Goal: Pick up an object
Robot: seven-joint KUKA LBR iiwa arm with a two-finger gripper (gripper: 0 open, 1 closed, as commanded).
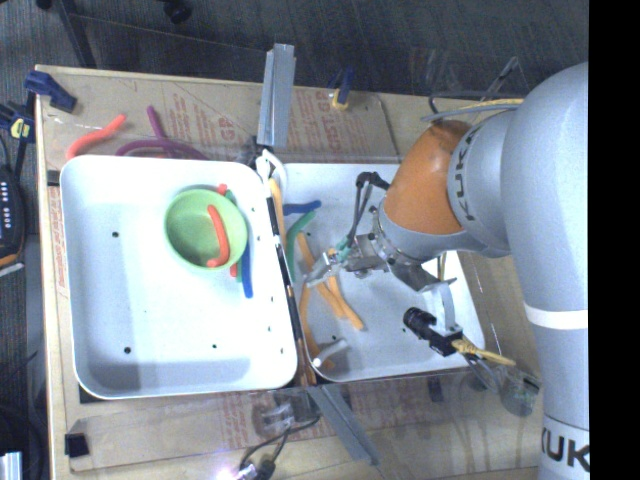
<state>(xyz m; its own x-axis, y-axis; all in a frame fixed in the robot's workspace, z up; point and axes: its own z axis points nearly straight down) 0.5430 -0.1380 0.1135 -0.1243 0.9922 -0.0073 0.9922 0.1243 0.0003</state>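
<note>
Seen from above, two shallow white bins sit side by side on a wooden bench. The left bin holds a green bowl with a red curved stick lying across it and a blue stick just beside it. The grey arm with its orange band reaches into the right bin. Its gripper hangs low over orange sticks near the bin's left side; whether it is open or closed cannot be told.
</note>
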